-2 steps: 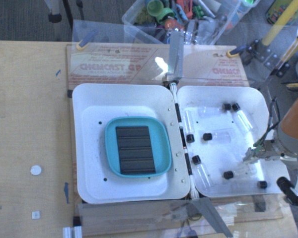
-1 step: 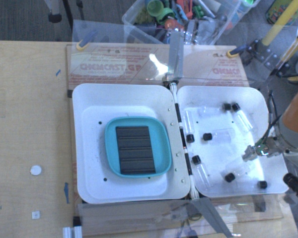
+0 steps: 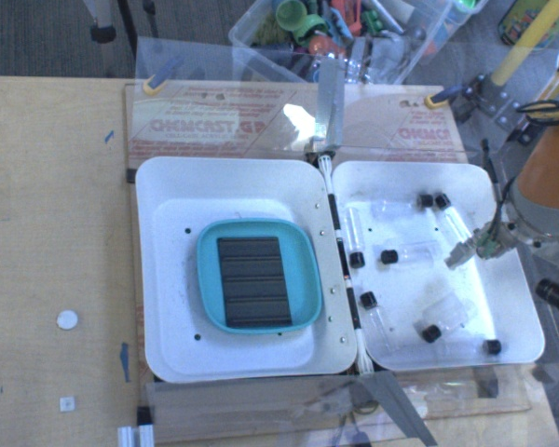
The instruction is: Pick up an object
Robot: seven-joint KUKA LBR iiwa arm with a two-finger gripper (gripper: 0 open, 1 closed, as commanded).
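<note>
Clear plastic vials with black caps (image 3: 427,248), scattered in the right-hand shallow white bin (image 3: 517,338): judged light, stiff, slippery; grasp mid-barrel; two-finger gripper (image 3: 466,251) above bin's right side, aperture indiscernible.

My station: a robotics lab. Plywood bench (image 3: 37,203), two white bins (image 3: 158,184) fixed side by side, clear tote of jumbled plastic toys (image 3: 345,17) behind, tripod legs (image 3: 98,7) on carpet.

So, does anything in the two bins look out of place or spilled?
Nothing looks spilled or damaged. The left bin holds a teal tray with a dark ribbed insert, sitting flat. In the right bin, clear tubes with black caps lie scattered at different angles. The gripper is over that bin.
</note>
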